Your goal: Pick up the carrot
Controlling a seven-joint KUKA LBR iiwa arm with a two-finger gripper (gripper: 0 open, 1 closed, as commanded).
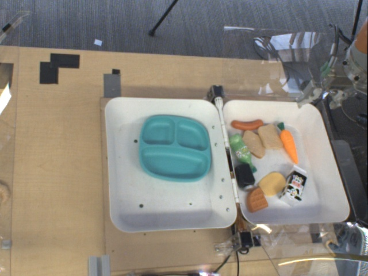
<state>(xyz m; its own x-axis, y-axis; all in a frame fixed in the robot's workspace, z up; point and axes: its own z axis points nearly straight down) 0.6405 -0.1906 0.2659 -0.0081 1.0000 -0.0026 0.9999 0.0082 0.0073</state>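
Observation:
The carrot is orange with a small green top. It lies in the right bin, near the bin's far right side, with its tip pointing toward the front. It rests just to the right of a beige food piece and nothing covers it. My gripper hangs at the view's upper right, just beyond the right bin's far right corner. It is above and behind the carrot, well apart from it, and partly cut off by the frame edge.
The right bin also holds a sausage, a second beige piece, a green item, a black block, a yellow round piece, a brown piece and a cow-patterned carton. A teal divided plate lies in the left bin.

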